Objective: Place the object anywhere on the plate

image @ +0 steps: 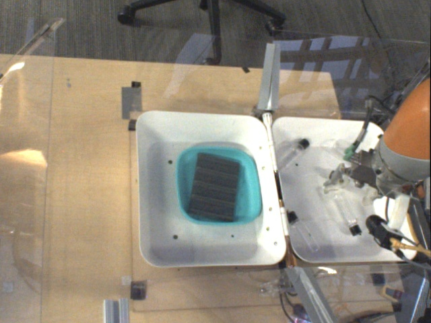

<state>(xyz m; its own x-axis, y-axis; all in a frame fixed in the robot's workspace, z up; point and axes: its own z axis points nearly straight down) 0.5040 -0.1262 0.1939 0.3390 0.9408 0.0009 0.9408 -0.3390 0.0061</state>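
Observation:
A teal square plate (252, 194) sits in the middle of the left white bin (155, 180). A dark grey ridged block (214, 186) lies flat on the plate, slightly tilted, and covers most of its centre. My gripper (337, 179) hangs over the right white bin (303, 241), well to the right of the plate and apart from the block. The orange band of the arm (409, 130) rises above it at the right edge.
A raised divider (275, 180) separates the two bins. Small dark bits (355, 230) and clear plastic pieces (347, 210) lie on the right bin's floor. Cables (384, 234) hang near the arm. Wooden bench top lies to the left.

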